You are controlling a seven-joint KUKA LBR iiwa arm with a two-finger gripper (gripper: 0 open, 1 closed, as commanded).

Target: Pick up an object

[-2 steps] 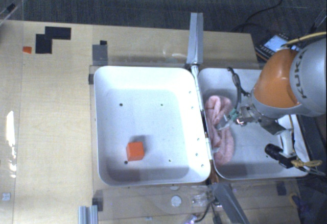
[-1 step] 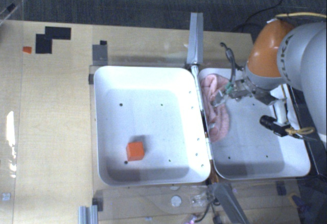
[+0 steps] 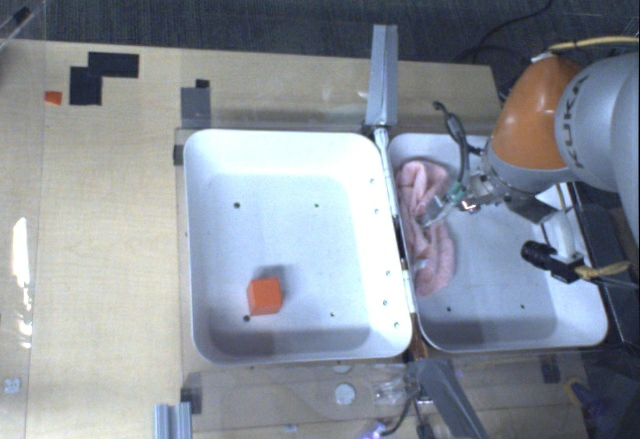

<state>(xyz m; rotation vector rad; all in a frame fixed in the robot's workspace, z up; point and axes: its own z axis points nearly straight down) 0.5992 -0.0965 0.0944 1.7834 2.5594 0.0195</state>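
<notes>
Right of centre in the frame, the gripper (image 3: 447, 202) hangs low over a crumpled pink cloth (image 3: 426, 225) lying along the left wall of the right bin (image 3: 520, 327); whether its fingers are parted or closed on the cloth cannot be told. Behind it the grey arm (image 3: 560, 122) with its orange band reaches in from the right edge. In the left bin (image 3: 290, 152), an orange block (image 3: 265, 296) sits near the lower left corner.

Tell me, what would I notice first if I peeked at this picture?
Probably the big grey robot arm with its shiny orange band, reaching in from the right over the right-hand bin. Its end effector sits just above a crumpled pink cloth along that bin's left side. A small orange block lies alone in the left bin.
</notes>
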